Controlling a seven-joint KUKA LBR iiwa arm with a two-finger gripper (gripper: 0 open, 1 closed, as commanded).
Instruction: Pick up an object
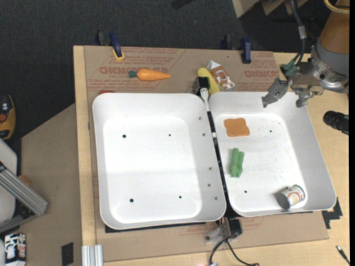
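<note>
Can (290, 197) on its side, green piece (237, 163) lengthwise

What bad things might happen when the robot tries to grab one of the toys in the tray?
1. The claw hangs open over the right bin's back rim, so going straight down it might bump the rim instead of reaching a toy.
2. The small can lies on its side in the near corner; it may roll away or be awkward to reach by the wall.
3. The orange piece looks flat, so the fingers may slide over it.
</note>
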